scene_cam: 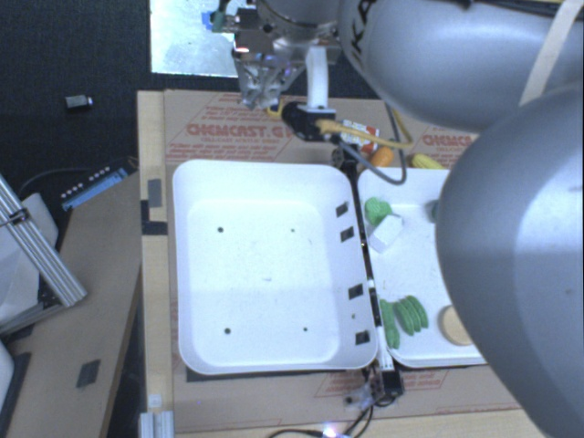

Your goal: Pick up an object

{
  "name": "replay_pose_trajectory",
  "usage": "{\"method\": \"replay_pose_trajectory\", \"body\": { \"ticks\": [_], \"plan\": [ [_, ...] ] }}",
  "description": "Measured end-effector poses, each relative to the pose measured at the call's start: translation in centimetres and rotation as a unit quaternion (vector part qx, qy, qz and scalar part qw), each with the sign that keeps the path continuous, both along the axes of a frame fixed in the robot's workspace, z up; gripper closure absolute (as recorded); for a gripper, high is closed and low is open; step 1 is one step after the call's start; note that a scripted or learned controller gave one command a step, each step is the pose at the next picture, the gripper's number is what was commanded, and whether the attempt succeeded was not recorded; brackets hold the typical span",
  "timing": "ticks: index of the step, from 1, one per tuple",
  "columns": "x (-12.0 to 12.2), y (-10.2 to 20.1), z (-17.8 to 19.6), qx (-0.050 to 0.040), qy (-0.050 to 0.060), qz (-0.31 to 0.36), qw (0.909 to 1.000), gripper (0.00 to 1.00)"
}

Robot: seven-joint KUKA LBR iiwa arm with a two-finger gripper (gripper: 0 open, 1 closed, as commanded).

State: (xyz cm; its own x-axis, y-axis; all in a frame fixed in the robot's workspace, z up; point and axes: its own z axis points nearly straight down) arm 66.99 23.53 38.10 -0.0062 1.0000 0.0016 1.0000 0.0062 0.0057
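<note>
Count from the overhead view: two white bins side by side, left bin (265,272) and right bin (411,245), partly under the arm; one arm (474,80), one gripper (265,85) above the far edge of the bench; in the right bin: one green round piece (377,211); one white block (385,234) just beside it; one green ribbed bunch (404,318) near the front; one tan disc (454,327), partly hidden by the arm; at the far rim: one orange item (383,156) and one yellow item (425,162), both partly hidden; four black clips (354,263) along the left bin's right wall; four dark dots on the left bin's floor.
</note>
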Motion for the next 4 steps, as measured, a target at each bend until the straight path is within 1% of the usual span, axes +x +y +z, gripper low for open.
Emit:
{"method": "replay_pose_trajectory", "body": {
  "ticks": [1,2,3,4],
  "plan": [
    [-0.8,-0.1,16.6,0.0025,-0.007,0.001,1.0,1.0],
    [-0.1,-8.7,11.1,-0.0015,0.004,-0.006,1.0,1.0],
    [-3.7,-5.2,11.7,-0.0004,0.003,-0.001,1.0,1.0],
    [0.0,-10.3,6.8,-0.0017,0.003,-0.004,1.0,1.0]
  ]
}}
